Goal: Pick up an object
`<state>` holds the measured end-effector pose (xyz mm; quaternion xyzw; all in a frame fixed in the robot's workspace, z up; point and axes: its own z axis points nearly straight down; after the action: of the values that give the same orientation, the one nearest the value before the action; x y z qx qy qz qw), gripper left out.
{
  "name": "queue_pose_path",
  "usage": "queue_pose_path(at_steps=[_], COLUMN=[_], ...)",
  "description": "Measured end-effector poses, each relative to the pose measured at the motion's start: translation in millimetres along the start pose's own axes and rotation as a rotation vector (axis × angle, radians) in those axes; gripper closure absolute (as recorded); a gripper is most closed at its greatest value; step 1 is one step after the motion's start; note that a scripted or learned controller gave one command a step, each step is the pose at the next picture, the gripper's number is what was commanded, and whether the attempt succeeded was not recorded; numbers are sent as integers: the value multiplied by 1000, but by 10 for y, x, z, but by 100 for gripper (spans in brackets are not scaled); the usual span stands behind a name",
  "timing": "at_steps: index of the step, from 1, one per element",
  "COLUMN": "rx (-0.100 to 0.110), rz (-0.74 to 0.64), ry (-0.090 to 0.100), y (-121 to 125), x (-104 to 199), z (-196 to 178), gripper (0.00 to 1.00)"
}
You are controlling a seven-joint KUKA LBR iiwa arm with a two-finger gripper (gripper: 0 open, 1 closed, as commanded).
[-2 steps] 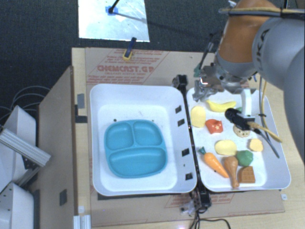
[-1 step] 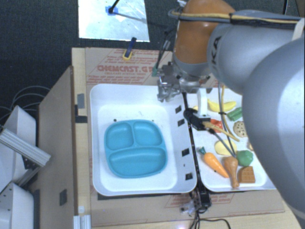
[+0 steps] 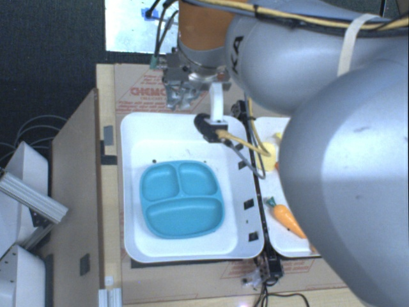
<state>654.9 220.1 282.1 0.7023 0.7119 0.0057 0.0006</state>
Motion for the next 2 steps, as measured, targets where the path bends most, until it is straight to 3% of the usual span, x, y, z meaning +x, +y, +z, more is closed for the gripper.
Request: queue_pose_path(at_steps=[1,2], rx=[3,3], rz=[7,3], ry=[-4,-6], y=[-114,-105], x=[166,152], z=[-502,-584], gripper=[100,100])
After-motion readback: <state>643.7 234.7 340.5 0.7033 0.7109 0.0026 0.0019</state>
